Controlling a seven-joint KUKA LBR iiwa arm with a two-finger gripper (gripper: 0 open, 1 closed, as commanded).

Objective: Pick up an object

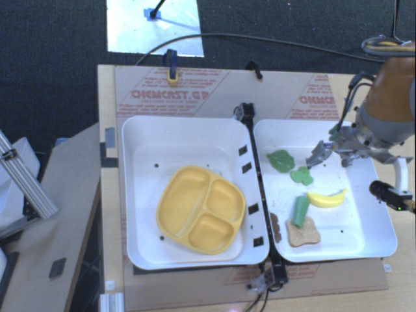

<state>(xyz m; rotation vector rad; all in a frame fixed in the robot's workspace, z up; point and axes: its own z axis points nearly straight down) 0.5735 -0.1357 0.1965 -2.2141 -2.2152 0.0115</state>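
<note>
Green toy leaves [282, 160] lie just left of your gripper [331, 155], whose fingers look spread and hold nothing. You're mid-approach; next, centre and descend.

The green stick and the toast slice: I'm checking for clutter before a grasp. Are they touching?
Touching. In the camera view the green stick's lower end lies over the toast slice's top edge, no gap between them.

Grey arm [380, 125] — orange band [393, 90]; metal end effector [333, 155].
</note>
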